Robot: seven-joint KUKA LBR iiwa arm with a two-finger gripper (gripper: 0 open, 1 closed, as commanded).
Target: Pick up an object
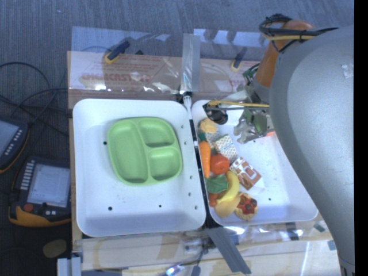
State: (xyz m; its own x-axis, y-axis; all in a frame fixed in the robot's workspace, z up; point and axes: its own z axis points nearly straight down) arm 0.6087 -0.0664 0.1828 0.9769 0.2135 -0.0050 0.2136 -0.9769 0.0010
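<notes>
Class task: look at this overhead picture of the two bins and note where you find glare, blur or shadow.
Camera view: glare streaks the clear plastic sheet behind the bins; the grey arm is near the lens and blurred, covering part of the right bin; the green tray in the left bin is evenly lit, with soft shadows in its compartments; the toy food looks slightly soft.

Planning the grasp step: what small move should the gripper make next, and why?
Probably shift toward the toy pile and descend: the gripper hangs over the right bin, beside the tomato and carrot, with nothing visibly held.
</notes>
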